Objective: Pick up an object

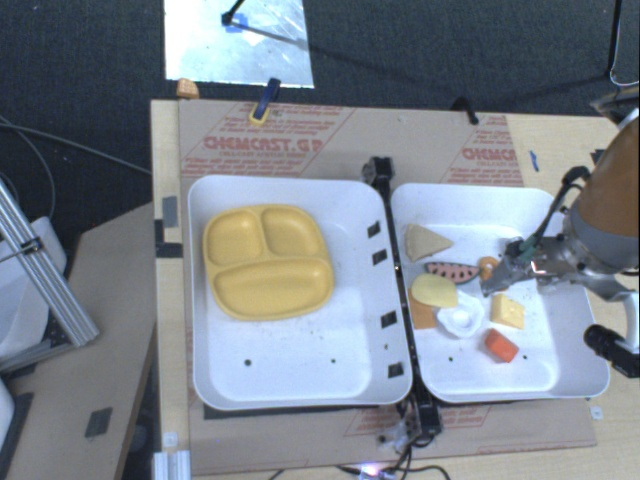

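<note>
left bin point(215, 368): yellow divided tray point(268, 262), upper left.
right bin point(530, 373): tan wedge point(426, 240), striped strip point(452, 269), yellow round piece point(434, 290), white cup point(460, 319), cheese block point(508, 312), orange block point(501, 346).
gripper point(503, 273): low beside the strip; finger state can't be told.

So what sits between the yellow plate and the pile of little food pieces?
Bare white floor of the left bin, then the rims where both bins meet, between the yellow divided plate and the food pieces.
</note>
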{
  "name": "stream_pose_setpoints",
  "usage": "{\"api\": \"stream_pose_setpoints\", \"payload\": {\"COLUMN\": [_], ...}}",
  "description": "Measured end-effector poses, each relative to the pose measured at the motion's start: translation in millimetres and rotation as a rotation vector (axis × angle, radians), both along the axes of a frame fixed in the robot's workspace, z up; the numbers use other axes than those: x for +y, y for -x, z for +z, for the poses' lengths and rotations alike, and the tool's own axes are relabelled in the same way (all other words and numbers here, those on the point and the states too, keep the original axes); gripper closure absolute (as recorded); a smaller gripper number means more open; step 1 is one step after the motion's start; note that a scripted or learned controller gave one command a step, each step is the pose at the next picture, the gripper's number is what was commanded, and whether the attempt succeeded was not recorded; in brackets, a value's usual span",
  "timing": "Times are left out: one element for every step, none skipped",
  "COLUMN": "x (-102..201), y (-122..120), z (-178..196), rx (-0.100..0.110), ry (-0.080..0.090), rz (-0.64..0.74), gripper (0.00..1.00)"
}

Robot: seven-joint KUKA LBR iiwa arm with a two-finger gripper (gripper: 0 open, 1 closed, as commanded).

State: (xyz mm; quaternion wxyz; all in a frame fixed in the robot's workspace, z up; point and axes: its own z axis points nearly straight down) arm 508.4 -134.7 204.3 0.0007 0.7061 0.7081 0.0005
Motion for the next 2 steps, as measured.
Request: {"api": "stream_pose_setpoints", "payload": {"x": [8, 2], "y": [-46, 25], "z": [-111, -120], "rx": [0.001, 0.005], "ry": [-0.001, -0.002], "rz": [0.003, -0.004], "gripper": [0.0, 0.0]}}
